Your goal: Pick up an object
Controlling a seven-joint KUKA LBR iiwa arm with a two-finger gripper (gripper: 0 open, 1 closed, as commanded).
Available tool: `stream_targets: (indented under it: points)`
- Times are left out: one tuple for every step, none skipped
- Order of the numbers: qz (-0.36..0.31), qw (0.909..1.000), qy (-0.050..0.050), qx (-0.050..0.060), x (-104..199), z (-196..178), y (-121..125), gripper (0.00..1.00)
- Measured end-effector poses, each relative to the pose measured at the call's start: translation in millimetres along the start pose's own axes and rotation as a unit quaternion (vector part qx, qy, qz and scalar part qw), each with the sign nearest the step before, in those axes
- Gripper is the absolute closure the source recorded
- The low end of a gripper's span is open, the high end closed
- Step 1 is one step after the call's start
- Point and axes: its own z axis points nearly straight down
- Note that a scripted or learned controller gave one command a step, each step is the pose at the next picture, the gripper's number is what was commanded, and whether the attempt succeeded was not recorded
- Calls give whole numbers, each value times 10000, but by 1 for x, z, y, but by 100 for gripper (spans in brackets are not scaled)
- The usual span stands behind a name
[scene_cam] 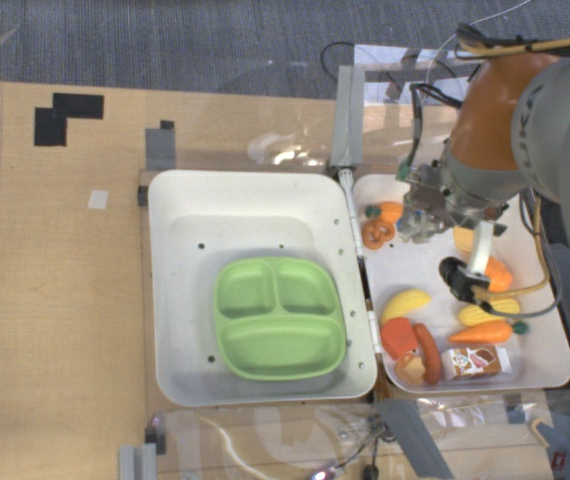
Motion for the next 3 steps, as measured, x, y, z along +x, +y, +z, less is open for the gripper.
stream_targets:
  points:
    - [1, 10000, -1, 1, 0, 0, 0, 0]
    - [-90, 9999, -4, -84, -52, 100, 54, 0]
    - [-774, 9969, -38, 103, -41, 103, 88, 0]
